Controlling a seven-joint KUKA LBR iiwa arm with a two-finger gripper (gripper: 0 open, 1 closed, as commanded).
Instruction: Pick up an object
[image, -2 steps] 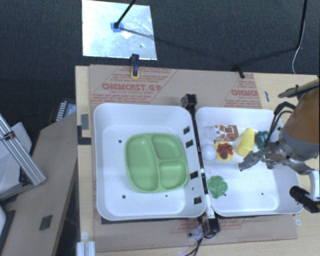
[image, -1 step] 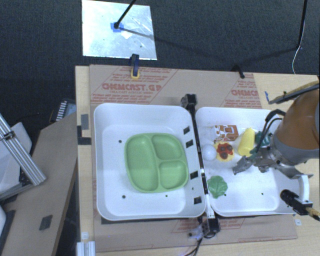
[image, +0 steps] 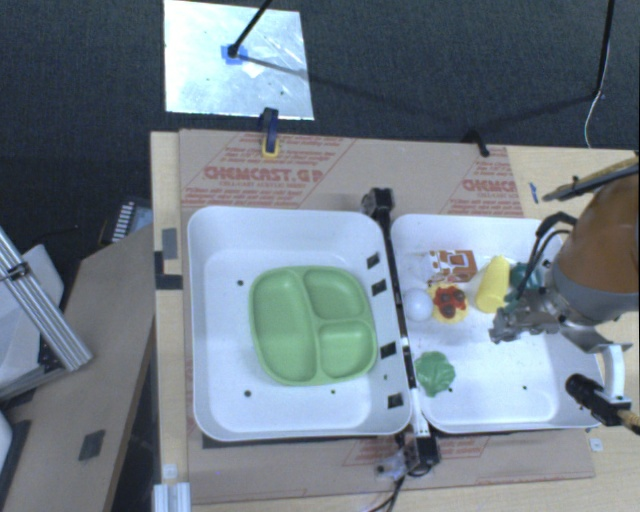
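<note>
- Inside the right bin (image: 480, 405), several small objects are gathered toward ten o'clock: a yellow piece (image: 493, 284), a red-and-yellow toy (image: 449, 301), a white ball (image: 417, 306), and a green lump (image: 435, 372) at seven o'clock.
- At three o'clock of the yellow piece, the gripper (image: 512, 326) is seen low in the bin; nothing is seen held, and its opening cannot be told.
- No object is judged lifted yet.
- A green divided plate (image: 308, 325) is seen in the left bin (image: 225, 400).

Grey arm (image: 600, 250) with orange band reaching in from right, gripper (image: 512, 325) lowered, pointing left

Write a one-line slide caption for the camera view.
KUKA arm's gripper hovers in the right bin beside a yellow object; a green divided plate sits in the left bin.
</note>
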